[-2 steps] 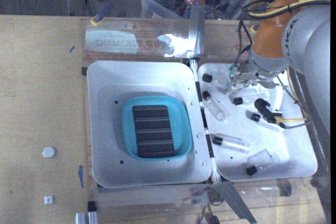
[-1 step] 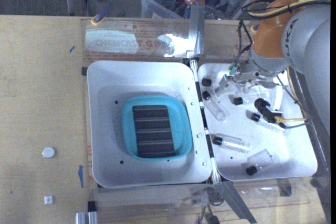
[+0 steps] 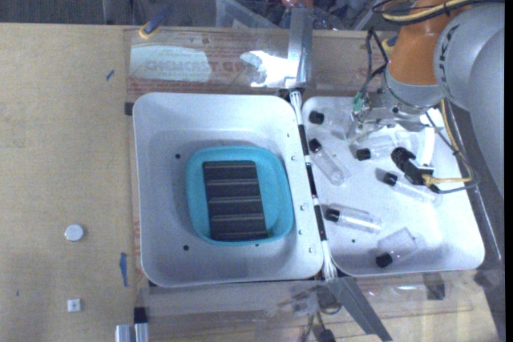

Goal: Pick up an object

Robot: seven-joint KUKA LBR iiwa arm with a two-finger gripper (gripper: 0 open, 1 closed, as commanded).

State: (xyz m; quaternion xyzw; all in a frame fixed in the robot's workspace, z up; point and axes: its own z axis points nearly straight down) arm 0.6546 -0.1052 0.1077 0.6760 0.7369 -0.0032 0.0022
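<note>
Several clear vials (image 3: 353, 217) and black caps (image 3: 390, 179) surround the hand (image 3: 370, 118).

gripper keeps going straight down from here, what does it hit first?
Likely the floor of the right bin near its back edge. The gripper hangs there, with a black-capped clear vial just in front; depth is hard to judge.

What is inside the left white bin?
The left white bin holds a turquoise tray with a dark ribbed block resting in it. The bin floor under the tray is covered, so anything beneath it cannot be seen.
</note>
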